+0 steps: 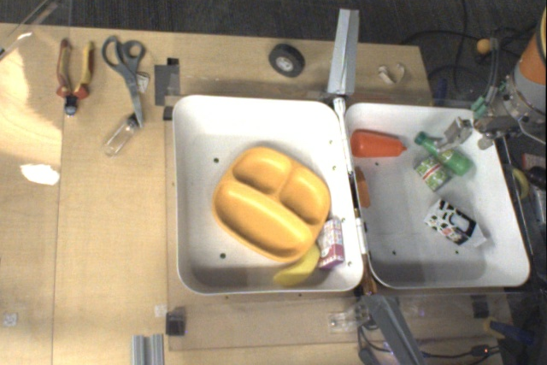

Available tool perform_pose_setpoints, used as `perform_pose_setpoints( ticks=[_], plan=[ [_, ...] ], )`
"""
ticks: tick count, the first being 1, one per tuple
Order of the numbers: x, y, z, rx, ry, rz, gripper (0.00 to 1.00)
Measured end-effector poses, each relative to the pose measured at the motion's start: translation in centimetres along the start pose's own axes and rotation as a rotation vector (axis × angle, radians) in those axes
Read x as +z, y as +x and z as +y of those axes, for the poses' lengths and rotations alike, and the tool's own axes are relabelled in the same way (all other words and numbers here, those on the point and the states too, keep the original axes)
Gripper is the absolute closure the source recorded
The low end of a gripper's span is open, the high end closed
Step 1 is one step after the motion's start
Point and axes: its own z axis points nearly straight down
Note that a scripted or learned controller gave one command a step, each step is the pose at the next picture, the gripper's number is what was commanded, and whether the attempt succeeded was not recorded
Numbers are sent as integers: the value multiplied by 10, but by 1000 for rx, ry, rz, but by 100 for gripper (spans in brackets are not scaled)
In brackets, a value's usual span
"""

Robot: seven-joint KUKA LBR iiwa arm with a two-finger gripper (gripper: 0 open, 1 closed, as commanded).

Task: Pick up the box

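A small pink and purple box (332, 242) stands in the front right corner of the left bin (192, 184), wedged between a big yellow padded object (269, 203) and the bin wall. A yellow banana (297, 270) lies against its lower side. My gripper (471, 135) hovers over the back right part of the right bin (504, 265), far from the box. It is open, with nothing between its fingers. A green bottle (441, 165) lies just below and left of it.
The right bin also holds an orange-red object (377, 144) at the back left and a black and white packet (453, 223) near the middle right. Scissors (130, 68), pliers (73, 73) and a tape roll (287, 59) lie on the bench behind the bins.
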Motion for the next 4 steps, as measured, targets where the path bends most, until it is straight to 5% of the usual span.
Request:
perform_pose_setpoints(
  ticks=[1,2,3,4],
  plan=[
    [103,-7,1,-200,0,1,0],
    [127,13,45,-173,14,2,0],
    [114,12,49,-177,0,-8,100],
    [64,34,1,-232,-5,-1,100]
  ],
)
